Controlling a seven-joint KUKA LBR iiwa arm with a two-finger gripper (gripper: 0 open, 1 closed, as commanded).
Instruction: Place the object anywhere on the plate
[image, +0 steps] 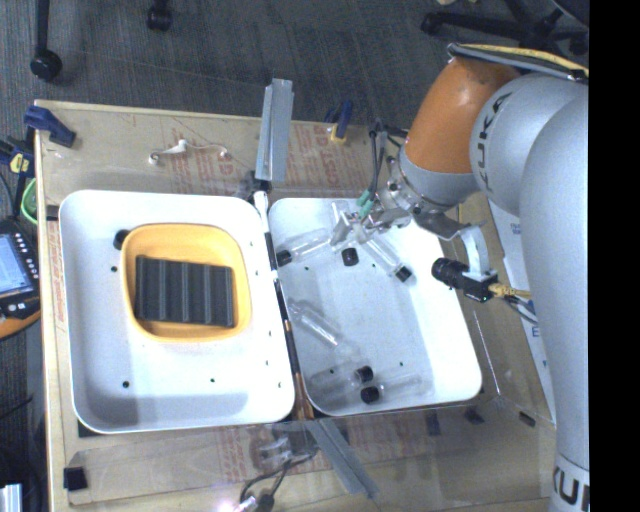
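Observation:
A yellow plate (143, 246) lies in the left white bin (90, 380). A dark grey ribbed block (185, 292) rests flat on the plate's middle. My gripper (354, 226) hangs low over the far edge of the right white bin (450, 360), well to the right of the plate. Several small clear pieces with black ends lie in the right bin: one (390, 264) just below the gripper, one (318, 326) near the bin's middle, and one (366, 380) at its front. Nothing can be made out held in the gripper.
The arm (500, 130), with its orange band, comes in from the upper right over the right bin's far corner. A metal rail (274, 128) stands behind the divide between the bins. A black device (15, 270) sits at the bench's left edge.

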